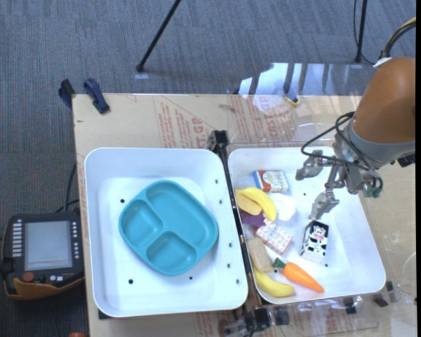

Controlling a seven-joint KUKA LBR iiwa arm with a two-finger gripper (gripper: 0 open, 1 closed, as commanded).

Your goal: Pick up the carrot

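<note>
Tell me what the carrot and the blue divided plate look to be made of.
The carrot looks like moulded plastic: an even orange body, a smooth surface and a stiff green top; probably a toy. The blue divided plate also looks plastic: one flat teal colour, rounded moulded compartments and a soft sheen.

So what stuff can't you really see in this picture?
- Purple thing, camera view: mostly hidden under the upper banana, so it can't be named.
- Small carton and cow-print box: printing too small to read.
- Lower banana: partly covered by the carrot.
- End effector: blurry, so its grip can't be judged.
- Arm: cut off by the right edge.
</note>
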